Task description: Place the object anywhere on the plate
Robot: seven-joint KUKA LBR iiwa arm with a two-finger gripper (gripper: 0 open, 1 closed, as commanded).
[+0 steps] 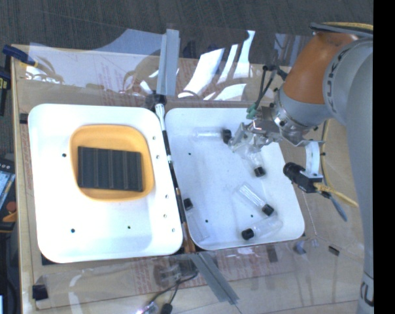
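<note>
While my end effector (250, 136) hovers low over the right bin (204, 175), grip state unclear, clear vials (253, 195) lie just below it. I should settle squarely over one vial before carrying it toward the plate (109, 136) in the left bin (47, 208).

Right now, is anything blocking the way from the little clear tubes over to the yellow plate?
Just the bin walls. The clear tubes with black caps lie in the right bin, the yellow plate sits in the left bin, and the two rims where the bins meet stand between them. The gripper is over the right bin.
</note>
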